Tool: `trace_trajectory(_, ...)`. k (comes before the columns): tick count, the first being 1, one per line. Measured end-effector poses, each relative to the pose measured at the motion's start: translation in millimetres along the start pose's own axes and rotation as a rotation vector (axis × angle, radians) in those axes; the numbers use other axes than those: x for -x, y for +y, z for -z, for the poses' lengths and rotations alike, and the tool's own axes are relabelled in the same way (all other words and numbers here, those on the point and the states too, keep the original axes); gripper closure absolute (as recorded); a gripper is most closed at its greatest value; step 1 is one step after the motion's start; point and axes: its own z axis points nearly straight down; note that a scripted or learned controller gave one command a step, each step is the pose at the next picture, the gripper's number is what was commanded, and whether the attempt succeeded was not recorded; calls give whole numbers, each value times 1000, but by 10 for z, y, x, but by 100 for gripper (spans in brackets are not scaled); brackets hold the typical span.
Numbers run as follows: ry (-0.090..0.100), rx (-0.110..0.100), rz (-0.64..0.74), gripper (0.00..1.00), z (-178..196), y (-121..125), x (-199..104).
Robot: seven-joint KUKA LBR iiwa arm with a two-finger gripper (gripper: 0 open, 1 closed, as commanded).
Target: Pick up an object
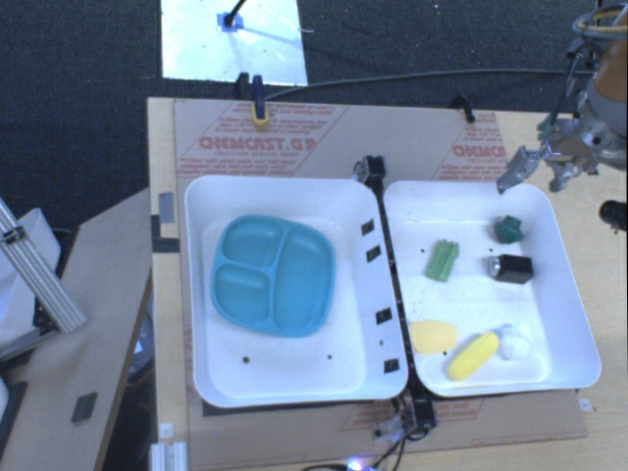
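The right bin [477,207] holds several small objects: a dark green lump [507,230], a black box [511,268], a light green ridged block [443,261], a pale yellow flat piece [433,337], a yellow oblong [473,355] and a small white lump [514,341]. My gripper [538,172] hangs over the bin's far right corner, above and behind the dark green lump. Its two fingers stand apart, open, with nothing between them.
The left bin [294,196] carries a blue divided plate [274,275]. A black hinge strip [385,273] with clips runs between the two bins. A blue and yellow clamp [258,101] sits at the board's far edge.
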Motion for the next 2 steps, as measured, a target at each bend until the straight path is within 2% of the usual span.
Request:
trace_trajectory(1, -2, 12, 3, 0, 76, 21, -6)
trace_trajectory(2, -2, 9, 1, 0, -333, 27, -4)
